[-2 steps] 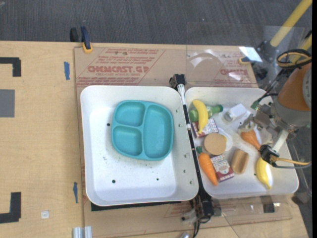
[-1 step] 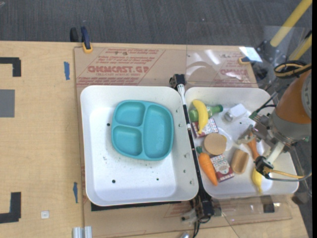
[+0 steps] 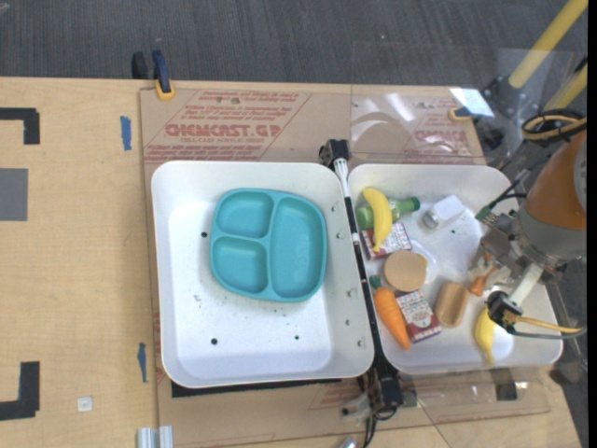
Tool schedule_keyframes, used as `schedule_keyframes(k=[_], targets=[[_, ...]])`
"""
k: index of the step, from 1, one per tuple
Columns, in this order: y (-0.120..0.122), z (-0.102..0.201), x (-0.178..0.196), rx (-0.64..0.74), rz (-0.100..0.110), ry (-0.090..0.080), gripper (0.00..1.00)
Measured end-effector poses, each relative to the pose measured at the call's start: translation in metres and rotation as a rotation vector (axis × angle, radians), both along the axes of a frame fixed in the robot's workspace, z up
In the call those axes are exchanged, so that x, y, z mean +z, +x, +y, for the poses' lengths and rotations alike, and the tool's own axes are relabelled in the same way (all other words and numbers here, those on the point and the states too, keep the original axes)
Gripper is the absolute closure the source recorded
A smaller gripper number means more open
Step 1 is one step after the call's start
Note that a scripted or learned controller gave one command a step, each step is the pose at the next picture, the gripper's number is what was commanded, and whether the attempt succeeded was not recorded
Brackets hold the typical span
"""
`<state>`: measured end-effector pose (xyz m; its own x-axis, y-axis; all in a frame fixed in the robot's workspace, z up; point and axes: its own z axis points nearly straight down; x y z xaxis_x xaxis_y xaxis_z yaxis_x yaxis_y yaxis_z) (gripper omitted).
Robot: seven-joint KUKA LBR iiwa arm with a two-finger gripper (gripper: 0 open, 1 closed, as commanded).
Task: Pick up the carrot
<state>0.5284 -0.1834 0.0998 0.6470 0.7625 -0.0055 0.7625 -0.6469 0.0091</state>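
The one carrot lies in the right bin against its left wall, long axis slanting from upper left to lower right, with a packet crowding its right side. One banana lies beyond it and a second banana lies near the front wall. The pincer hangs over the bin's right part; I cannot tell whether it is apart or together.

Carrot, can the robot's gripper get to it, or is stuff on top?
Probably yes. The carrot lies uncovered by the right bin's left wall. A small carton close beside it might crowd the grasp. The gripper is over that bin.
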Motion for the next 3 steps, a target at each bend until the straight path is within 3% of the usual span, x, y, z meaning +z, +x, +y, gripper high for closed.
schedule_keyframes(k=[1, 2, 3], targets=[[-0.02, 0.056, 0.044, -0.058, 0.006, 0.014, 1.0], [-0.021, 0.054, 0.043, -0.061, 0.009, 0.013, 0.0], [-0.011, 0.079, -0.002, -0.287, -0.011, 0.003, 0.0]])
